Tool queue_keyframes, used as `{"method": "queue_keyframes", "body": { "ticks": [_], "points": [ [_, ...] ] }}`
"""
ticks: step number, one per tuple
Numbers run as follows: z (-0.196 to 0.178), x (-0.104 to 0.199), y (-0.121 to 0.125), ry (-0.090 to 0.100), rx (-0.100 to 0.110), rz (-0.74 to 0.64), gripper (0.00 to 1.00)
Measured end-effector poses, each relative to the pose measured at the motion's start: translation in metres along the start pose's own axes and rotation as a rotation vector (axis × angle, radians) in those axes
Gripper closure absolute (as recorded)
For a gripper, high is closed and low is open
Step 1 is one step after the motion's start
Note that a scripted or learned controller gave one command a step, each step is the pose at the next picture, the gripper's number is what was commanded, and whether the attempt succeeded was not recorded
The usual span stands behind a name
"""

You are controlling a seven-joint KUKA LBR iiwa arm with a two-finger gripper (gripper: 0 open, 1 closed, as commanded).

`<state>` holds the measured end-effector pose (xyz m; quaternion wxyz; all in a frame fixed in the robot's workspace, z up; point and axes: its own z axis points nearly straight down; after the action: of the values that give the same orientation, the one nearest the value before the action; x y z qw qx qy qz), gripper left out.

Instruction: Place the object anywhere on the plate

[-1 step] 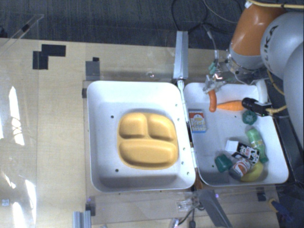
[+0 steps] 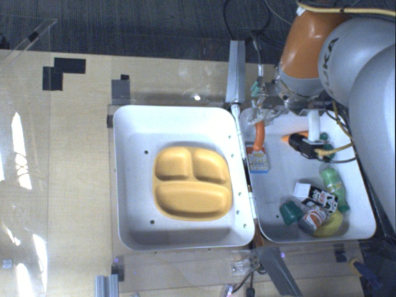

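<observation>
So it looks like the pick-up step is what's being worked on here, and nothing has been dropped off yet. The yellow plate (image 2: 192, 181) is sat in the middle of the left bin (image 2: 133, 166) with all its compartments bare.

The claw (image 2: 265, 109) is seen at the top left corner of the right bin (image 2: 278, 184), right above an orange-handled thing (image 2: 260, 135) with a blue-and-white end, maybe a brush of some sort. That's guessed to be the object for this task, since it's the one directly under the claw. It's laid along the wall between the two bins, handle end up toward the claw.

Honestly, whether the claw is wide, narrow or already clamped on that handle can't be told from this angle; too much is blurred together up there. So no grip is being claimed.

The rest of the clutter is bunched in the lower right of the same bin, well apart from the action: a green bottle (image 2: 331, 179), a small white box (image 2: 312, 195), a teal cup (image 2: 289, 212) and a banana (image 2: 331, 226).

For the next move, a firm hold on the handle would be needed first. Then a lift high enough for the dividing wall to be cleared, a shift left over the plate, and a release there. Any spot on the plate should be fine. The wall is the bit that could be clipped, I reckon.
</observation>
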<state>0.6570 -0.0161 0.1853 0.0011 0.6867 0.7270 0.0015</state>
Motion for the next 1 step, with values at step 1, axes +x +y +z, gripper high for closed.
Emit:
{"method": "queue_keyframes", "body": {
  "ticks": [1],
  "points": [
    [-0.0009,-0.0086,0.0123,-0.001,-0.002,0.342,1.00]
  ]
}}
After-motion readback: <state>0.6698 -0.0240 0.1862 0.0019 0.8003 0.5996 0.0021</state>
